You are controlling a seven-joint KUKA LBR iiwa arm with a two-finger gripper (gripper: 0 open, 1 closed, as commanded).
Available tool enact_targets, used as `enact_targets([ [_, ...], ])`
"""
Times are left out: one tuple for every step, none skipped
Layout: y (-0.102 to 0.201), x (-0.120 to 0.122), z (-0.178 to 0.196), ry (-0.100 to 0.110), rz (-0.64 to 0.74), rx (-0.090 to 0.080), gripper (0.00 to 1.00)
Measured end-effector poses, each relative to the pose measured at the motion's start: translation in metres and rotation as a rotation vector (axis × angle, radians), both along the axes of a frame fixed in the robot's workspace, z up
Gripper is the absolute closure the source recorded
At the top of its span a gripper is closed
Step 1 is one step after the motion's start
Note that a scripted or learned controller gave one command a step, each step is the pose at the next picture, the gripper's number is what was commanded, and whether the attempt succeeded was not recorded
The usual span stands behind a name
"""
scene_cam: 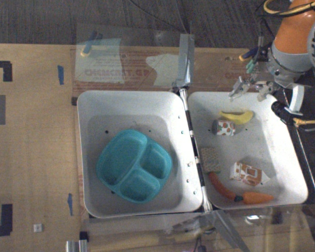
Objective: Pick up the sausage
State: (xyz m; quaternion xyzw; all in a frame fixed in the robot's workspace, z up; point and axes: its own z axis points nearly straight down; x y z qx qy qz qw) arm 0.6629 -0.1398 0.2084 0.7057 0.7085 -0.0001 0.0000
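A single fixed camera looks down from above on the counter [31, 156], tilted at a slant rather than straight overhead. It stands far enough back to take in both white bins whole, the left bin [89, 106] and the right bin [291, 185], side by side, with dark floor [68, 4] along the top of the frame. The arm [299, 28] enters from the upper right.
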Motion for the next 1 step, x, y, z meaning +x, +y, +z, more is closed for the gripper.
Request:
enact_targets([
  [0.002, -0.042, -0.0789, -0.025, -0.149, -0.004, 0.0],
])
